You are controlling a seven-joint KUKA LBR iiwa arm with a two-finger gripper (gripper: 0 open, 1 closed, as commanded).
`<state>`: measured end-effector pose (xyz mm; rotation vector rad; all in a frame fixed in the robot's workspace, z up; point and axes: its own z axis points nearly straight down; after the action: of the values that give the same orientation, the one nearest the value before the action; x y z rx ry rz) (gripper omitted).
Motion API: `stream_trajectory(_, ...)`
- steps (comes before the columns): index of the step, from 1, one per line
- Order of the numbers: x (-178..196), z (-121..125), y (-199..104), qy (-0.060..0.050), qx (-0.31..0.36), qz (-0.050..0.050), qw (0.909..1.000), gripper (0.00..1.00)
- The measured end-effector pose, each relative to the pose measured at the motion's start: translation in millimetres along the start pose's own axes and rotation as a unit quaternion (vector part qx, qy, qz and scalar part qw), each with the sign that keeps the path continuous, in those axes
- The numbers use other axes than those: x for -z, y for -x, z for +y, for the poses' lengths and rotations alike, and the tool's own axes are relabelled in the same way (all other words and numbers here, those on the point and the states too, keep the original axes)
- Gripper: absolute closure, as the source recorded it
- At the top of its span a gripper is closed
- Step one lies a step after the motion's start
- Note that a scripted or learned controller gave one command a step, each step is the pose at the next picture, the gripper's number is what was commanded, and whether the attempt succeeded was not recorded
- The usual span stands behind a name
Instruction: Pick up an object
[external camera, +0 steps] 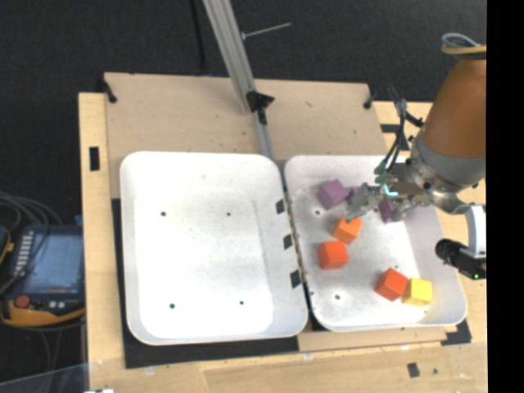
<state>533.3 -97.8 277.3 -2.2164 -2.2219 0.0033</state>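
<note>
The right bin (434, 244) holds several blocks. A purple block (332, 192) lies at its upper left, and a small orange block (348, 230) sits below it. A red-orange block (332, 255) rests lower still, and another red-orange block (392, 284) touches a yellow block (419, 291) near the front. A second purple block (390, 211) lies partly hidden under the wrist. My gripper (359, 205) reaches in from the right and hangs between the first purple block and the small orange block, right above the orange one's top edge.
The left bin (201, 244) lies beside the right one with black clips along the shared rim. A metal pole (237, 56) slants up from the back of the bench. A teach pendant (45, 273) sits off the bench at the left.
</note>
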Motion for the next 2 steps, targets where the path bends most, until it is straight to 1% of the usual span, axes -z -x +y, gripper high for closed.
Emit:
stream_trajectory(1,2.3,0.7,0.4,0.003,-0.002,0.000,1.0000,0.00)
stream_trajectory(2,-58.5,0.8,8.6,-0.001,-0.002,-0.001,1.0000,0.00)
